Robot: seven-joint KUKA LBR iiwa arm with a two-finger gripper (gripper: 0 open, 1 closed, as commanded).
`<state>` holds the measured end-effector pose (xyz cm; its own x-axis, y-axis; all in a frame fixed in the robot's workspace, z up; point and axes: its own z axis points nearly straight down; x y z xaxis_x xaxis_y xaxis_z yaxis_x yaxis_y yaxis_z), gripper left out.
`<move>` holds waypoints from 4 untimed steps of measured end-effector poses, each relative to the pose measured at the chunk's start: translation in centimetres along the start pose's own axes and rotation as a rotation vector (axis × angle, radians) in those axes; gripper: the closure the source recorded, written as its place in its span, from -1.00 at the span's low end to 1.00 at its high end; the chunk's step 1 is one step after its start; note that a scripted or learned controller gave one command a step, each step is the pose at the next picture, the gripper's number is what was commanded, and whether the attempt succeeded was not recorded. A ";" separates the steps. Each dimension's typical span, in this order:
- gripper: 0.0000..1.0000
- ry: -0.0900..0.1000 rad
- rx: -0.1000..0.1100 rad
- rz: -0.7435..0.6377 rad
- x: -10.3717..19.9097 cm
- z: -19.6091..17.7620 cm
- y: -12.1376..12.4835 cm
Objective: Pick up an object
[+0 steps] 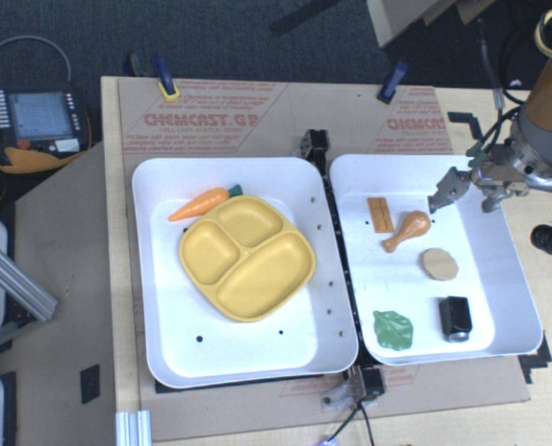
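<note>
Green leaf [393, 330] in right bin's [508, 249] near corner, drumstick [406, 229] pointing lower-left, jaws [448, 193] state unclear.

1. divided plate [248, 272]: plain yellow.
2. carrot [198, 203]: orange, green top.
3. bins [151, 277]: white.
4. drumstick [407, 229]: tan-orange.
5. leaf piece [393, 330]: green.
6. block [455, 317]: black.
7. round piece [439, 264]: beige.
8. bench board [257, 119]: brown, red lettering.

In the right bin [513, 277] I see a tan drumstick [407, 229] lying tilted beside an upright orange strip [380, 215], a beige round piece [440, 264] mid-bin, and a green leaf [393, 329] and black block [455, 317] along the near edge.
</note>
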<state>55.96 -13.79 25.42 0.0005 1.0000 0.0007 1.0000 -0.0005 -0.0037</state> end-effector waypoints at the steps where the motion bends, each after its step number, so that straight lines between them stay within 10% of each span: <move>1: -1.00 -0.001 -0.003 -0.001 0.0 -0.1 0.1; 4: -1.00 -0.001 -0.005 -0.001 0.1 17.0 0.1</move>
<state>55.98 -13.69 8.43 -0.0006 1.0000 -0.0006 1.0000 0.0006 0.0017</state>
